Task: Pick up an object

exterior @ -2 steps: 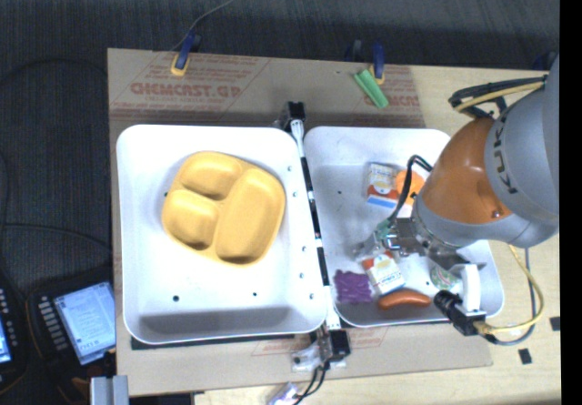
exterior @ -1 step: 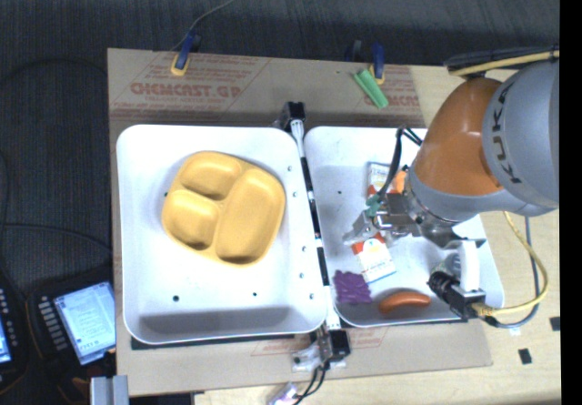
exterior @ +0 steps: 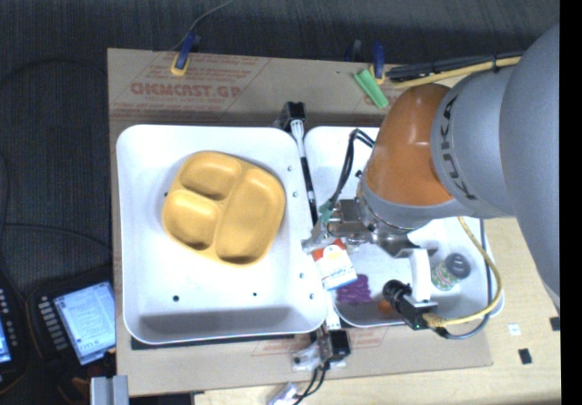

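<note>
Fingers are hidden under the wrist of the gripper [exterior: 350, 228], so whether they are parted or closed is not something this view is settling. Sitting just below and beside the wrist, near the left wall of the right bin [exterior: 320, 144], is a small white carton [exterior: 333, 267] with red and blue print, lying tilted and apparently touching a purple object [exterior: 357, 288] at its lower right. A clear bottle top [exterior: 449, 268] is lying a little farther right, and something small and orange [exterior: 386, 306] is peeking out by the cable at the bin's lower edge.

The carton is looking like the likeliest target (being nearest the wrist). It is probably light and fairly stiff, though thin card could be crushing under a hard squeeze, and its glossy faces may be slipping; closing across its narrow sides, near the middle, seems the safest hold. The purple thing is looking soft and may be sagging if pinched.

Farther out, the orange-banded arm [exterior: 414, 153] is covering much of the right bin. In the left bin [exterior: 136, 212], a yellow divided tray [exterior: 223, 205] is resting well apart from the gripper.
</note>
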Controlling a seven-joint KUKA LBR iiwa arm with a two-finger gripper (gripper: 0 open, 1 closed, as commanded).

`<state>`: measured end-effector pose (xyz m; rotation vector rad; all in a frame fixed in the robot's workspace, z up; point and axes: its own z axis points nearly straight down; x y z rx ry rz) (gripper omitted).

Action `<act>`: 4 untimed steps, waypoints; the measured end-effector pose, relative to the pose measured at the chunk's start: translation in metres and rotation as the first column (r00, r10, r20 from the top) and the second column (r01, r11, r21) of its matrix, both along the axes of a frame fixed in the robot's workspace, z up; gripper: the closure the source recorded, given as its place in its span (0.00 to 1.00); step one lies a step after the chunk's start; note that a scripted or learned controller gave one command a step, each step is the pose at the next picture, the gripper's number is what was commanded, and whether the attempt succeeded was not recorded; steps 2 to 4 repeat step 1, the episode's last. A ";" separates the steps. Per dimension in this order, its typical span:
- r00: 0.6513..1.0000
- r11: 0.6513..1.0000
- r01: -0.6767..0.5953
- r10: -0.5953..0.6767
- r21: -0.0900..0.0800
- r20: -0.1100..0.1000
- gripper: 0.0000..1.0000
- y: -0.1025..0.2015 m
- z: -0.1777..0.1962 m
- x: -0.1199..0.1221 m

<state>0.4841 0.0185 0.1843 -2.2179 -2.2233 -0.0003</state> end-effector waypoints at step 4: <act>1.000 1.000 0.001 -0.001 -0.001 0.000 1.00 0.057 0.050 0.009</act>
